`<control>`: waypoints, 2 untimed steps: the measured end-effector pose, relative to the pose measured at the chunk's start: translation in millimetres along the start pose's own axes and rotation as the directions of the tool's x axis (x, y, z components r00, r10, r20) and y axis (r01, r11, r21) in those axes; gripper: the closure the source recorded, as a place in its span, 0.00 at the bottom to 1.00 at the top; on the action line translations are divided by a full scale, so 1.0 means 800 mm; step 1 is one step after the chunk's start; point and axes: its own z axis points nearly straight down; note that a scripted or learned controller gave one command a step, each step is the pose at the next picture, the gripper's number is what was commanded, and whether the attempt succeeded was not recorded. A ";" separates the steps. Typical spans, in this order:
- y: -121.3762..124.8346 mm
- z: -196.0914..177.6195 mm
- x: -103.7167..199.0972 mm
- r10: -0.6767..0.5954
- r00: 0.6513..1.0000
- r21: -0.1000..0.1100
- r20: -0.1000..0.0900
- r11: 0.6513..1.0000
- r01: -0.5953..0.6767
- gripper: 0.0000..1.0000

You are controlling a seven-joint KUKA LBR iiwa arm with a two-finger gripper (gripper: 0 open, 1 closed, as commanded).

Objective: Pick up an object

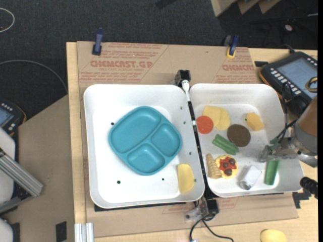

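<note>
My gripper (275, 153) hangs low at the right side of the right bin (237, 91), at the end of the arm (309, 130) that comes in from the right edge. Just under and in front of it lies a green cucumber-like stick (271, 172), whose upper end meets the gripper's underside. Whether the two touch is unclear. To its left sits a small white-grey block (250, 176). Further left are a pizza slice (225, 165), a green pepper piece (225, 144) and a brown disc (238, 134).
The right bin also holds an orange tomato (204, 124), a yellow piece (218, 117) and a smaller yellow piece (254, 121). In the left bin (96, 135) lie a teal divided plate (145, 139) and a yellow item (185, 177). A pendant (292, 74) sits at the back right.
</note>
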 end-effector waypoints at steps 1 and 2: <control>-0.006 -0.180 0.033 -0.007 1.000 -0.012 0.001 1.000 0.007 1.00; -0.008 -0.287 0.145 -0.010 1.000 -0.005 -0.002 1.000 0.010 1.00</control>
